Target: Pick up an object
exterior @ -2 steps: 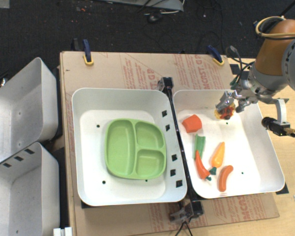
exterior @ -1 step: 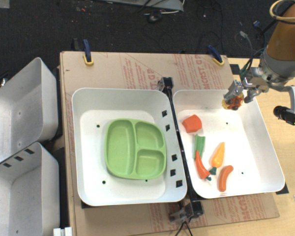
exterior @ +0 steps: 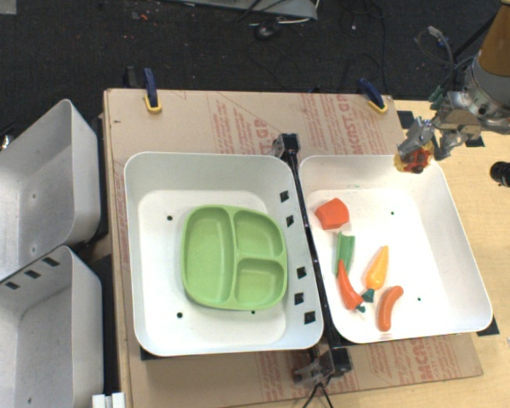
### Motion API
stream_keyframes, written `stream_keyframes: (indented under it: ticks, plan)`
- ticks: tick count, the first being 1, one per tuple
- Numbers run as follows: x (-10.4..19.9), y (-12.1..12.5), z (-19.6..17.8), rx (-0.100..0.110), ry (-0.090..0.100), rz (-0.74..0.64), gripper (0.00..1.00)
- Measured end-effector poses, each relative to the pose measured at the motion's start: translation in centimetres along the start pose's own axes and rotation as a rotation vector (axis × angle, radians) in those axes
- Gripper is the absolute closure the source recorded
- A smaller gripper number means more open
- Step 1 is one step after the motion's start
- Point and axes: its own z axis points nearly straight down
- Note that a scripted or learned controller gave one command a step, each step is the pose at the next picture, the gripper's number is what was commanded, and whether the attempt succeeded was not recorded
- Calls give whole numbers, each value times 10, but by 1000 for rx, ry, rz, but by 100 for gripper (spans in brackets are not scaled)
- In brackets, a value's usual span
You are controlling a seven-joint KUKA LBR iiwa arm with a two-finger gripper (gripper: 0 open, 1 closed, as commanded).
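We see the gripper (exterior: 415, 155) up at the far corner of the right bin (exterior: 459, 253), just over its rim, and there looks to be a small orange-red object (exterior: 412, 161) pinched between its fingers, though it's small and blurry so we can't name it better than that. Fingers look closed in on that piece, not spread. We judge the pick as mostly done: the object appears lifted off the bin floor, hanging at the rim. Everything else sits below and to the left of the gripper in that same bin: an orange-red block (exterior: 331, 213) nearest it, then a green pepper-like piece (exterior: 346, 250), a red chili shape (exterior: 348, 287), a yellow-orange pepper (exterior: 376, 267) and an orange sausage-shaped piece (exterior: 388, 307) farthest off toward the near side. Well to the gripper's left, in the left bin (exterior: 153, 228), lies a green divided plate (exterior: 235, 257). To do this step well we'd keep the squeeze steady and raise straight up, clear of the bin wall, since the grip sits right by the rim and a sideways drag could knock the piece loose. If the hold is only on an edge of the piece, we'd expect it to slip, so slow lift, no swinging.
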Motion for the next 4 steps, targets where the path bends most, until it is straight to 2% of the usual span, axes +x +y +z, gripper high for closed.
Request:
stream_keyframes:
  ticks: [1,2,3,4]
  plan:
    - [40,-16,10,9,3,-1,100]
    - [90,-40,26,12,4,-2,100]
    - [133,-72,24,10,3,-1,100]
    - [190,-88,32,11,4,-4,100]
